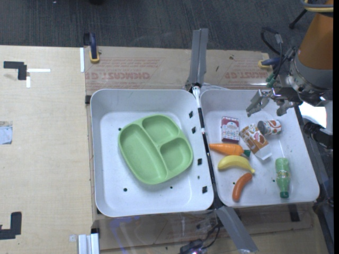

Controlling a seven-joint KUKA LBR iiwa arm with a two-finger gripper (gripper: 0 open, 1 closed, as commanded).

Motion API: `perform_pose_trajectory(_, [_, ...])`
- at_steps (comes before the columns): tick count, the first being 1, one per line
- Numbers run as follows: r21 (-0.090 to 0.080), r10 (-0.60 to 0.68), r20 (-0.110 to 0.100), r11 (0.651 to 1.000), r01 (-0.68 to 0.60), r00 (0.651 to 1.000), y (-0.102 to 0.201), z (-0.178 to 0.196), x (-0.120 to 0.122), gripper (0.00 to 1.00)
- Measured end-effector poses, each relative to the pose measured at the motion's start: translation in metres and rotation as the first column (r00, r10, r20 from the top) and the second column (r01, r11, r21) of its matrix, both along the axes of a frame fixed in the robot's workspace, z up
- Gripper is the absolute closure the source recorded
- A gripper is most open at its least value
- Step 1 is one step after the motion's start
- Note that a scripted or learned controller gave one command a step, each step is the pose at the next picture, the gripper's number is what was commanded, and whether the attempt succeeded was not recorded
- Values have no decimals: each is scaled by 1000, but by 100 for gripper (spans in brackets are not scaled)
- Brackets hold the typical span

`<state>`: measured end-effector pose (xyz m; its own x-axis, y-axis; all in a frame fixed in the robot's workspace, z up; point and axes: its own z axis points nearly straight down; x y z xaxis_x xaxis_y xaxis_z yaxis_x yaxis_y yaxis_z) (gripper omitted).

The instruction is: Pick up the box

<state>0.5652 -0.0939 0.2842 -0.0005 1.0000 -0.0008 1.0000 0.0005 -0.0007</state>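
Camera view: gripper hangs over the right bin, fingers spread apart, nothing between them. Box, red and white, lies flat in that bin, down-left of the gripper and well apart from it. Carrot just below the box, banana below that. Green plate in the left bin.

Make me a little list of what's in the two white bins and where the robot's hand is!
left bin: green plate with three sections
right bin: box, small carton, can, carrot, banana, sausage, green bottle
box: red and white, lying flat near the divider, just above the carrot
gripper: open, over the right bin's top edge, holding nothing
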Motion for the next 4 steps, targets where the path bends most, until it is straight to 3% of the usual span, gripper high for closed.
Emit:
perform_pose_trajectory(1, [0,59,0,998,-59,998,35,-63,2,0])
perform_pose_trajectory(2, [0,91,0,996,-91,996,-8,-137,44,0])
perform_pose_trajectory(3, [1,32,0,999,-32,999,-3,-192,62,0])
perform_pose_trajectory(4, [0,29,1,1000,-29,1000,-3,-182,62,100])
